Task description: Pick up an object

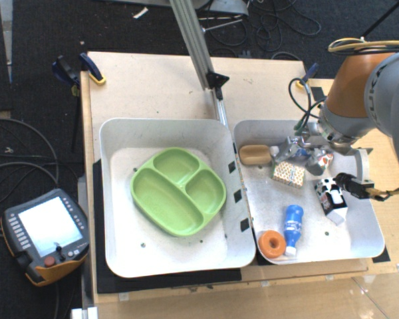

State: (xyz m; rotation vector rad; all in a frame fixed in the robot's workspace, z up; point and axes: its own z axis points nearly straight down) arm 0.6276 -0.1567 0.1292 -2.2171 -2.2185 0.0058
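The right bin holds a tan bread-like piece, a speckled yellow block, a blue bottle with a white cap, an orange doughnut ring and a black-and-white item. My gripper hangs low over the far part of this bin, just above the speckled block and right of the tan piece. Nothing is visibly held between its fingers. The grey arm with its orange band comes in from the right.
The left bin contains a green divided plate. A metal pole slants down to the bins' shared far edge. A teach pendant lies off the bench at left. Blue clamps sit at the bench's far left corner.
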